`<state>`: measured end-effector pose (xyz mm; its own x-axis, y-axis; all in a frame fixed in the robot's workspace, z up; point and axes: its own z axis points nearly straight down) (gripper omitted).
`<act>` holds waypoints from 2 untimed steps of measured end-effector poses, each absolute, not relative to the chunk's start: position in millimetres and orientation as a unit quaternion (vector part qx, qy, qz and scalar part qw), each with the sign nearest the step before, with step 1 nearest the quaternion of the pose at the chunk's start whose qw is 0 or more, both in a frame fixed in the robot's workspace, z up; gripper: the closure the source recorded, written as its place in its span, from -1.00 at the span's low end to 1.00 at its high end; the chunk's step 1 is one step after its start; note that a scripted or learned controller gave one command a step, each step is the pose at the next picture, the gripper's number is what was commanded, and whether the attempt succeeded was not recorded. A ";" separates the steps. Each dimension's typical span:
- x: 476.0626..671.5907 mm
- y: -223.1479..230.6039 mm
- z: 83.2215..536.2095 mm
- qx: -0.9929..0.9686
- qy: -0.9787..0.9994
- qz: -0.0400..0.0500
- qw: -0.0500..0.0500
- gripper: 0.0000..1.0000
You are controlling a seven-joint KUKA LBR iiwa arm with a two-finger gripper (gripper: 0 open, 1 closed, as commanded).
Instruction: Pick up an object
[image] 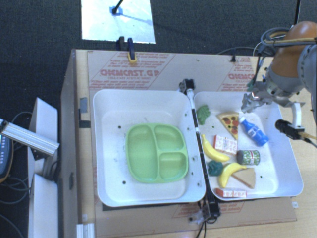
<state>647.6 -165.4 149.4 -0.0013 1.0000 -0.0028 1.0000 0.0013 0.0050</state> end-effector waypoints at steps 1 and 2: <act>647.4 -164.1 148.4 0.706 0.708 0.001 0.002 -1.00; 640.5 -140.5 83.5 0.706 0.708 0.000 0.000 -1.00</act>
